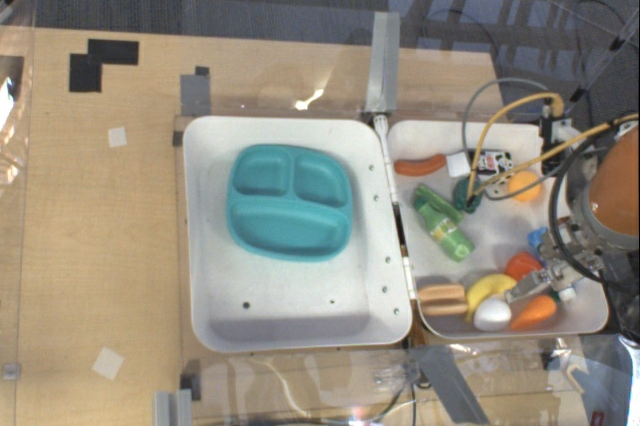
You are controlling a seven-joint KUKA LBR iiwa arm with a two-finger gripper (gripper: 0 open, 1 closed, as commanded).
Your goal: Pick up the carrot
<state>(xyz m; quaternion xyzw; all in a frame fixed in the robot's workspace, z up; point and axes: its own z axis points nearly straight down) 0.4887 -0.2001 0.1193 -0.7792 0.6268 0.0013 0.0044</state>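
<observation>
Orange carrot (533,311), lying flat (slightly tilted), right bin's near-right corner, beside white egg

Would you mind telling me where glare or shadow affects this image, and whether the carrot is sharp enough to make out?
In the camera view, bright glare streaks sit above the left bin; soft shadow pools along that bin's near inner edge; the carrot in the right bin reads clearly orange but slightly soft, beside the gripper.

One fixed camera looks down at a slant on both white bins (290,334), from well above.
</observation>
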